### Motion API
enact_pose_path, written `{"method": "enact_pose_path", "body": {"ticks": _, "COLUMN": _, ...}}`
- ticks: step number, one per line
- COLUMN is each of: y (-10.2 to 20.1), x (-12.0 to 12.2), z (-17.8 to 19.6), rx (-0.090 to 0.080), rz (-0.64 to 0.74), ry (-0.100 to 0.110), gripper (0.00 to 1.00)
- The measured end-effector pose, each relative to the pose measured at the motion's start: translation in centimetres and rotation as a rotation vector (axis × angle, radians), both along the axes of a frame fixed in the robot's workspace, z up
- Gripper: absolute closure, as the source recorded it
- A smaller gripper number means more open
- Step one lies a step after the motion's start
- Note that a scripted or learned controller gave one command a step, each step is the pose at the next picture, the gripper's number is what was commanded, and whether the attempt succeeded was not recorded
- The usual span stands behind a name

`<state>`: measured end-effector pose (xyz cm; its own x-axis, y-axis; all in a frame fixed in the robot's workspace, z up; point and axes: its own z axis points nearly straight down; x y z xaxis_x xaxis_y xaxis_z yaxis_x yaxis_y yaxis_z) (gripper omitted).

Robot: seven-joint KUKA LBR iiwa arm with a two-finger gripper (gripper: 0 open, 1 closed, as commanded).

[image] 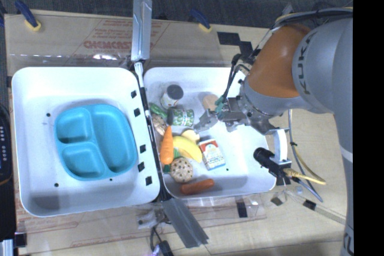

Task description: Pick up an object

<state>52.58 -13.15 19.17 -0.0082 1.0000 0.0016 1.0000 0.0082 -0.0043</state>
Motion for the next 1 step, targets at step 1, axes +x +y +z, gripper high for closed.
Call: {"method": "enact_pose_path", "body": {"ticks": 1, "y": 0.06, "x": 0.09, "z": 0.97, "rx": 0.001, "rz": 0.005, "ry": 0.001, "gripper": 1.00}}
